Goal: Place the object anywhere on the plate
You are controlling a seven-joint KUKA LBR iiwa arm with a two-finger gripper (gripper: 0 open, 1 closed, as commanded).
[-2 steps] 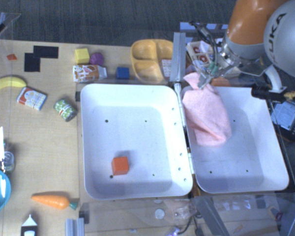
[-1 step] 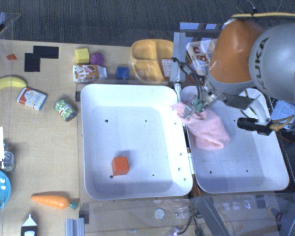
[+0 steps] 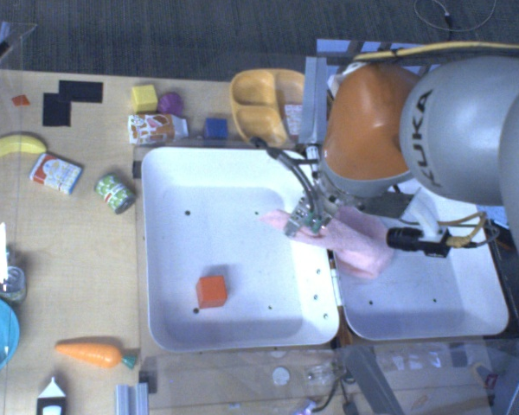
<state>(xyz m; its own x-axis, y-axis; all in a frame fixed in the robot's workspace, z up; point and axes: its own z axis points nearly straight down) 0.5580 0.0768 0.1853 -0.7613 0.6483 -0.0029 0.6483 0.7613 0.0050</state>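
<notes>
1. Grey KUKA arm [image 3: 467, 128] with an orange band, reaching in from the right; its bulk hangs over the seam between the two bins.
2. Two-finger gripper [image 3: 307, 221], low over the inner edge of the left shallow white bin [image 3: 173, 232]. Its wrist hides the tips, so whether it is spread, closed or carrying anything cannot be told.
3. Pale pink flat plate [image 3: 359, 247], lying tilted across the shared rims of the left bin and the right shallow white bin [image 3: 467, 309], partly under the arm.
4. Small orange-red cube [image 3: 212, 291], the likely object of the task, resting on the floor of the left bin, well apart from the gripper and the plate.
5. Judgement on the step: the cube appears yet to be picked. A good approach would descend squarely over it, close across two flat faces, and lift clear of the bin wall.
6. Judgement on placement: since the plate slants over the rims, release low and toward its middle, so the cube does not slide off.
</notes>
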